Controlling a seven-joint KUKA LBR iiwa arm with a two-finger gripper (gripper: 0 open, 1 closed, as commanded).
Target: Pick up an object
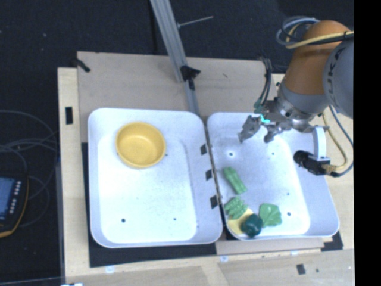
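Jaws [258,131] of the grey arm hang spread and empty over the right shallow white bin [280,159]; inside that bin, small green plastic toys [234,180] cluster near its front-left corner.

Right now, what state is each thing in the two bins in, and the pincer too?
pincer: open, above the right bin's far end, holding nothing.
yellow bowl: upright in the left bin, nothing visible inside.
long green piece: lying flat in the right bin, apart from the rest.
green pieces at the near edge: clustered, touching.
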